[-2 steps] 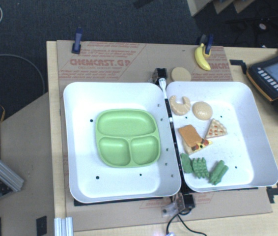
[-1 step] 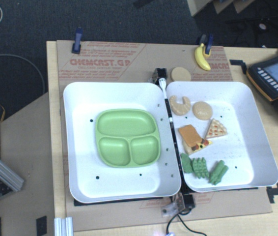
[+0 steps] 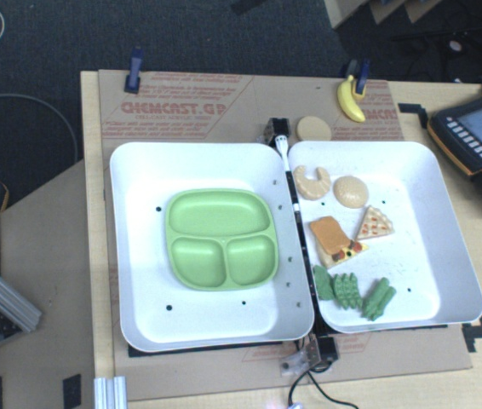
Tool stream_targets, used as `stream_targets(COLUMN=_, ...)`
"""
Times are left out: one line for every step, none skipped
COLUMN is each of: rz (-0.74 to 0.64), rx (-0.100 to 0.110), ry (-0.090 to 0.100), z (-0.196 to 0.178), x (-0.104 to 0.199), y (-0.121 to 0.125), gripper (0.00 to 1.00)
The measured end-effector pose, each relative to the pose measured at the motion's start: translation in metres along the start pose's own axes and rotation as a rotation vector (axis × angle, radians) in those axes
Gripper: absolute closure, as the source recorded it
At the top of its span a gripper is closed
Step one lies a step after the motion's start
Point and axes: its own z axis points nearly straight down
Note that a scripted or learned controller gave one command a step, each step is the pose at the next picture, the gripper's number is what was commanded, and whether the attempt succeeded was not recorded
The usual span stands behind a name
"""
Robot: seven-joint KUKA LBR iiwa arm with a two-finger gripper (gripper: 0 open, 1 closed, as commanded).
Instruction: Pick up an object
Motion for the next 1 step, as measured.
stream_targets(rz=0.006, rx=0.020, ry=0.007, z=0.1394, x=-0.0123, y=-0.0303, gripper=1.00)
